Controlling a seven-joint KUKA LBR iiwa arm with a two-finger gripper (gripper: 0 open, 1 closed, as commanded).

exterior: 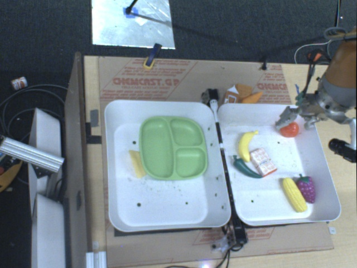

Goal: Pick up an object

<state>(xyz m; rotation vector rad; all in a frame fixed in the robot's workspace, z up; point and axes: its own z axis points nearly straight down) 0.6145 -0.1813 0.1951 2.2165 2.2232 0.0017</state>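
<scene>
Red tomato point(289, 129) in right bin point(329, 166), directly beneath tool point(295, 116); tool state unclear.

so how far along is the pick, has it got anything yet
Nothing looks picked yet: the banana, carton, corn and grapes lie in the right bin, and the green plate sits in the left bin. In hand: the gripper is low over the red tomato near that bin's far right corner. Left: a clear grasp and lift; I cannot tell whether it is gripped.

Grey arm point(338, 96), orange band point(343, 66), seemingly metallic.
</scene>
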